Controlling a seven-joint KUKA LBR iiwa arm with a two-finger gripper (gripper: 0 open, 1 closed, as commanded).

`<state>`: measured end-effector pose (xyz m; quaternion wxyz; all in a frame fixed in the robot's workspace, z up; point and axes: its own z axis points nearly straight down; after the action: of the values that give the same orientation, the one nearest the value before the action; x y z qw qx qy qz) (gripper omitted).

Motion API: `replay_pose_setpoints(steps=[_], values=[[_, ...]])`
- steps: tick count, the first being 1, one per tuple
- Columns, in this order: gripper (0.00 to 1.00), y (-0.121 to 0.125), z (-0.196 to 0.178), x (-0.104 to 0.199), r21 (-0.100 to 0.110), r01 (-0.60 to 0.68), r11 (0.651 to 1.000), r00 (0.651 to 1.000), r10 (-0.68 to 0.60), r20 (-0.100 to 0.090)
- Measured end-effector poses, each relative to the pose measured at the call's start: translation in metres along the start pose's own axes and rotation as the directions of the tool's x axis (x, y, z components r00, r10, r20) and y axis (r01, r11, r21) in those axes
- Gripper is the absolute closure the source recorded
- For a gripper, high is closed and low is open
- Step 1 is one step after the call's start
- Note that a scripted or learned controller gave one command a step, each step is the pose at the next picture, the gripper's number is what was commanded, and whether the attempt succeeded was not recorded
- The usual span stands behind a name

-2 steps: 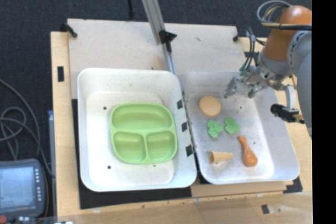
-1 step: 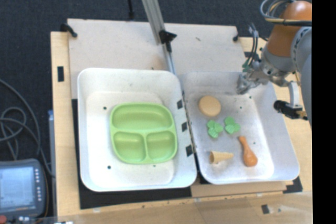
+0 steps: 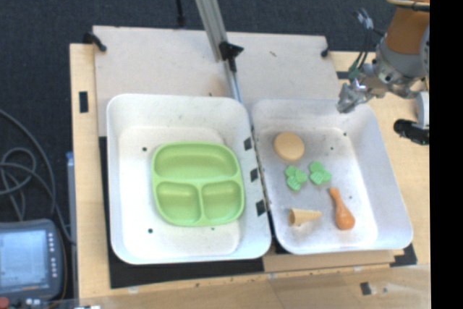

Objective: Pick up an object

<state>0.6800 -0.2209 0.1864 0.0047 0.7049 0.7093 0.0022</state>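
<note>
The carrot [image 3: 341, 209] looked light and stiff, best gripped mid-body; whether the gripper [image 3: 350, 99] was open couldn't be told.

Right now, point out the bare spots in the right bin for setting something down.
Free: the right bin floor along its right wall, beyond the carrot, and the far strip behind the bun. Crowded: the middle, where bun, green pieces, cone and carrot cluster.

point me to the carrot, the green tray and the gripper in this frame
carrot [image 3: 341, 210]: camera view, middle of its orange body, right bin.
green tray [image 3: 197, 181]: camera view, on the divider between its compartments, left bin.
gripper [image 3: 348, 99]: camera view, at its fingertips, over the right bin's far rim.
</note>
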Motion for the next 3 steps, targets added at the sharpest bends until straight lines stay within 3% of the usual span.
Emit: replay_pose_setpoints(steps=[1,3], values=[[1.0,0.002,-0.05,-0.002,0.002,0.0,1.0,1.0,0.0,-0.001],[1.0,-0.016,-0.06,0.104,0.01,0.0,1.0,1.0,0.0,-0.005]])
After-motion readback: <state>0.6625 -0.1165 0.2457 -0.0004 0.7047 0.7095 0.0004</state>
